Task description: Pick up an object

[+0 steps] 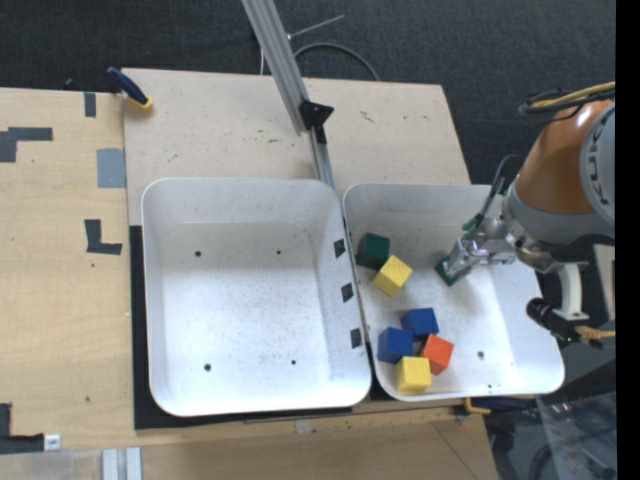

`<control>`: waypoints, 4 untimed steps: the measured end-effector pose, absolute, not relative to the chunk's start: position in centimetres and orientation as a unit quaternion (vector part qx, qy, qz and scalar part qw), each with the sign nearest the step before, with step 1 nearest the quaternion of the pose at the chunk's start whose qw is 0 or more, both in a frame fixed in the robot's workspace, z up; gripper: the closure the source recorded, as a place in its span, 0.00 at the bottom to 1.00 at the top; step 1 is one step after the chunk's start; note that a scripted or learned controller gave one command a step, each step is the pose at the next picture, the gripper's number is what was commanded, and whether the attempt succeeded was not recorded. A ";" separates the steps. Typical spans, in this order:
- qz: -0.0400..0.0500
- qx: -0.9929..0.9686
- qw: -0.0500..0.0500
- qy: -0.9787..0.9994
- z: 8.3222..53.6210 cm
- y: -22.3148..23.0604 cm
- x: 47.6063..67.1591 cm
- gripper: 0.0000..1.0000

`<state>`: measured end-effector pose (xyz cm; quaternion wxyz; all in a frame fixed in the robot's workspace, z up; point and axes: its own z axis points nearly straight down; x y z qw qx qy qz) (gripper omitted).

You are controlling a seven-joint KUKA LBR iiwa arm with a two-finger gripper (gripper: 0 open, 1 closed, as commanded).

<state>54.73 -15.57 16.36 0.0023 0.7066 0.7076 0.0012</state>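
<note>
In the right bin (520, 363) my gripper (462, 261) hangs low over the upper middle of the floor. A small dark green piece (447, 270) shows at its lower left tip, partly hidden by the gripper; whether it is held I cannot tell. To the left lie a dark green cube (373, 249) and a yellow cube (392, 274), touching. Nearer the front sits a cluster: two blue cubes (420, 321) (395, 343), an orange cube (437, 351) and another yellow cube (413, 373).
The left bin (165, 268) stands beside the right one, sharing a wall with black clips (346, 291). A metal rail (285, 58) slants in from the top. The arm's orange band (565, 168) looms over the right bin's right edge.
</note>
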 end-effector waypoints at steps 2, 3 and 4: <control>0.001 0.706 0.003 0.708 26.9 -15.9 55.3 1.00; 0.000 0.705 -0.001 0.709 25.7 -9.8 55.3 1.00; -0.001 0.705 -0.002 0.709 24.3 -4.7 54.6 1.00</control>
